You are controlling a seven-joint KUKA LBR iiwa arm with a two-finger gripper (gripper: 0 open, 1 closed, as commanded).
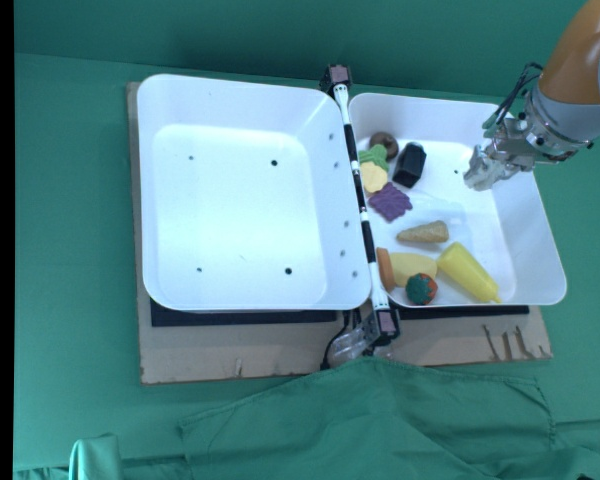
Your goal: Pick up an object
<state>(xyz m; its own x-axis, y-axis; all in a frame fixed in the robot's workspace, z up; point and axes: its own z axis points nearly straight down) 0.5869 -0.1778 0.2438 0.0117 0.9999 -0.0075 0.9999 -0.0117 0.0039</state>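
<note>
Green cloth is covering the bench around two white bins, and the left bin (240,208) is sitting beside the right bin (525,238). Along the right bin's left side a black block (410,164), purple piece (389,203), tan wedge (424,234) and yellow cone (468,272) are lying, while the gripper (483,171) is hovering over the bin's upper right with nothing visibly between its fingers; how wide they are standing cannot be told.

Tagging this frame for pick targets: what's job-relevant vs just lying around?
Job:
tool
right bin items: black block, purple piece, tan wedge, yellow cone, red-green ball

Lying about:
left bin
cardboard sheet
green cloth
</note>
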